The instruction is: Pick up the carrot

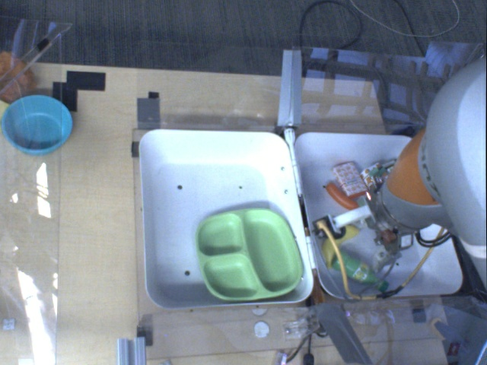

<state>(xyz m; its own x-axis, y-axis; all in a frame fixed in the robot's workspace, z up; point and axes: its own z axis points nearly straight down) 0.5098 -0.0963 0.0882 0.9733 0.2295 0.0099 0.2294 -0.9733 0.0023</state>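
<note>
Carrot (342, 196) is lying in the right bin (437, 280), near its left wall, beside a small packet (348, 176). Gripper (377, 220) is hovering just right of it, apparently approaching; whether it is spread cannot be told. Next it needs lowering squarely over the carrot.

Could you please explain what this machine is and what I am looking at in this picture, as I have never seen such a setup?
One camera looks down at a slant on a bench with two white bins. The grey and orange shape on the right is a robot arm reaching into the right bin. Its gripper sits low among a clutter of small things there, including the carrot it is meant to pick up. I cannot tell whether it holds anything. The left bin holds a green divided plate. A blue bowl stands at the far left.
</note>
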